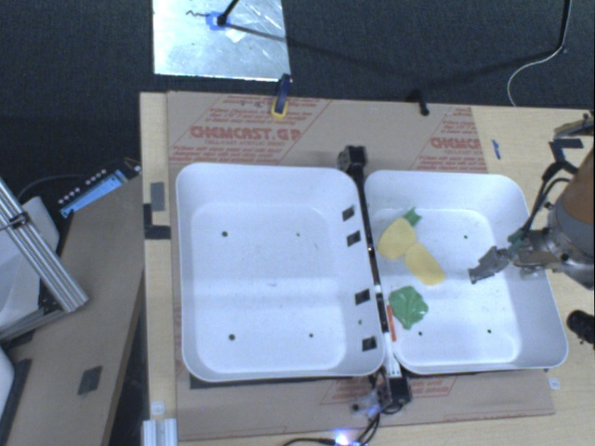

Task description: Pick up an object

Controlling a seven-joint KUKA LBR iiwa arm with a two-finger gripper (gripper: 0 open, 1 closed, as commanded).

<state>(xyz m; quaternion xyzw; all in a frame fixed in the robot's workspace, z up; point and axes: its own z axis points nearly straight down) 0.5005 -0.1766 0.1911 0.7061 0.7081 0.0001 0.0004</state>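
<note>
Camera view: pincer (485, 268) beside yellow piece (426, 267).

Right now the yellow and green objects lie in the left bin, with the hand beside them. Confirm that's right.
Not quite. The camera view shows the yellow objects and the green object in the right bin, near the wall it shares with the left bin. The rest stands: the hand is beside them, to their right.

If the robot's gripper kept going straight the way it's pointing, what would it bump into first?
Probably the lower yellow piece. The gripper points left across the right bin, and that piece lies nearest in its line. Its height above the bin floor is unclear, so it might pass over.
</note>
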